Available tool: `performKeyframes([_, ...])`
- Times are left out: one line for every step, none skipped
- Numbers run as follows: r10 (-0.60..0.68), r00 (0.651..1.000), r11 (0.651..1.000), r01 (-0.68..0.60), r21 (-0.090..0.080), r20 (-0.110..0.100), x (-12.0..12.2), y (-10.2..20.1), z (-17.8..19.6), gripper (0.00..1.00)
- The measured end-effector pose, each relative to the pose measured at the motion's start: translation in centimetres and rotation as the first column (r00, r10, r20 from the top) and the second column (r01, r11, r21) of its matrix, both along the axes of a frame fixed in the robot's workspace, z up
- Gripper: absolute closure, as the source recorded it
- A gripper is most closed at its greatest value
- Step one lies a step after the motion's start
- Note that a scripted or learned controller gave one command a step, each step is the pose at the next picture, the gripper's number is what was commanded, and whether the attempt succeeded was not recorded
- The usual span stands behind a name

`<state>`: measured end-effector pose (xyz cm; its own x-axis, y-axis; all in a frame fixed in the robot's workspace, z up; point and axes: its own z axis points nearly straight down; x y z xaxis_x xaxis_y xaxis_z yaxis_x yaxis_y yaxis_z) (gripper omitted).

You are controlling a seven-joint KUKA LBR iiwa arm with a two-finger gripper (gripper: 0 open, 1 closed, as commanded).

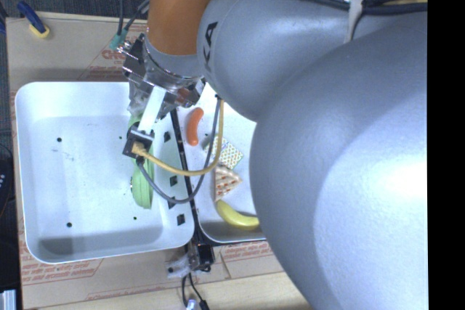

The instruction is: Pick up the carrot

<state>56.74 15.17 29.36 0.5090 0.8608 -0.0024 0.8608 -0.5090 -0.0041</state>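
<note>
The carrot point(193, 125), small and orange, lies upright in the right bin point(218, 234) near its left wall. My gripper point(155, 96) hangs below the orange wrist band, over the right side of the left bin point(43, 156), just left of the carrot and apart from it. The wrist and its fittings hide the gripper's tips. Nothing can be seen held.
A pale green object point(142, 186) lies in the left bin close to the dividing wall. In the right bin a checkered piece point(229, 154), a waffle-like wedge point(226, 182) and a yellow banana point(236, 215) lie below the carrot. The big grey arm covers most of the right bin.
</note>
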Motion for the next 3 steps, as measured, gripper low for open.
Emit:
performKeyframes([-0.267,0.964,0.964,0.267,0.000,0.001,4.6,-0.4,13.3,1.00])
performKeyframes([-0.273,0.962,0.962,0.273,-0.002,-0.002,4.6,-6.7,-1.2,1.00])
performKeyframes([0.083,0.997,0.997,-0.083,0.001,-0.002,4.1,-12.5,-1.3,1.00])
